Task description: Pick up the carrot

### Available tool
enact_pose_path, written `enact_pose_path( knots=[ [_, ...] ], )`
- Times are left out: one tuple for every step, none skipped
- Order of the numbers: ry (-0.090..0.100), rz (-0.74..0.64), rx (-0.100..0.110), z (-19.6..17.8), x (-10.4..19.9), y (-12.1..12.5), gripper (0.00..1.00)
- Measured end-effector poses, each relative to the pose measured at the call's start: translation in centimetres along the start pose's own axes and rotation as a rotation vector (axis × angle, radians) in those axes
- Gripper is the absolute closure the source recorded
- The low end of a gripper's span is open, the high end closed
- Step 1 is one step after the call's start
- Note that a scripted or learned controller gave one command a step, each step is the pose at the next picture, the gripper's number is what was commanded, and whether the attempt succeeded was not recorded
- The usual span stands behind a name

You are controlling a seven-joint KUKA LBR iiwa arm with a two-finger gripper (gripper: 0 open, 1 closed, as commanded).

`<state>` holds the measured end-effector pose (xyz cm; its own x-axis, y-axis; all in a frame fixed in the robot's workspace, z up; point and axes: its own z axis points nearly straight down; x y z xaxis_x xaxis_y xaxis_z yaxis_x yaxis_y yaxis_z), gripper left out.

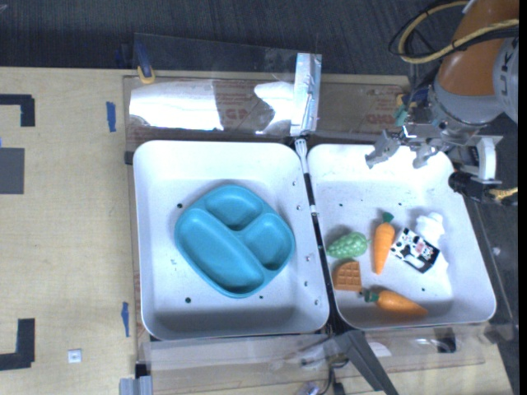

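End effector (401, 150) over far edge of right bin (473, 245), fingers spread apart, nothing btwn them. Upright carrot (382, 243) lies well below it, near bin centre; 2nd carrot (398, 302) further down, by waffle (347, 276).

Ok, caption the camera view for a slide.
Open gripper hovers over right bin's far edge; carrot lies untouched below.

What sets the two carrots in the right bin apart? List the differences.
The upright carrot points its green top toward the bin's far side and lies mid-bin beside the green leafy toy; the lower carrot lies nearly crosswise by the near wall of the right bin, green top toward the waffle. The lower one looks plumper. Both are orange with green tops.
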<state>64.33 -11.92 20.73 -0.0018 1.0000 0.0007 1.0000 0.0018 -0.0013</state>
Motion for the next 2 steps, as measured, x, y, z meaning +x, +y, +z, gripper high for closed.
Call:
enact_pose_path(
  knots=[
    [0.0,0.006,0.005,9.2,0.4,-7.8,0.0],
    [0.0,-0.206,-0.004,12.0,-1.6,-8.8,0.0]
  ],
)
